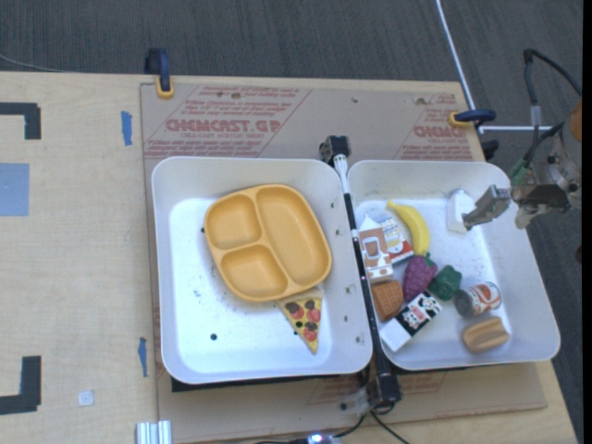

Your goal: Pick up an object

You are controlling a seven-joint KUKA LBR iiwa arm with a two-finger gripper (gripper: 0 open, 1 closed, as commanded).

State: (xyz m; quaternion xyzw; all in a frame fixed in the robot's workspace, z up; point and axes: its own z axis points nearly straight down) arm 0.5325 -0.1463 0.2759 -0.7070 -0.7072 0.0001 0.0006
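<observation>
Looking down at a slant on two white bins set side by side on a wooden bench. The left bin [176, 276] holds a yellow three-compartment plate [266, 241], tilted slightly, and a toy pizza slice [306, 319] just beside the plate's lower edge, its tip pointing toward the bin's front wall.

The right bin [536, 285] holds a cluster of toy foods. A banana [412, 224] lies near the middle, curving downward. Just left of it sits a small white carton with orange print [382, 245]. Below these lie a brown waffle-like square [388, 297], a purple grape bunch [419, 274], a green vegetable piece [447, 282], and a black-and-white carton [413, 319] lying tilted; these four are packed close, some touching. To their right rest a small can on its side [480, 298] and a bread roll [485, 334] near the bin's front right corner. A pale white object [457, 210] sits near the bin's upper right part.

The gripper [504, 203] hangs at the right bin's right edge, just beside the pale white object; one grey finger [484, 209] extends leftward over the bin. Nothing is seen between the fingers, and whether the jaws are spread or closed cannot be told. The food cluster lies well left and below the gripper, with open bin floor between.
</observation>
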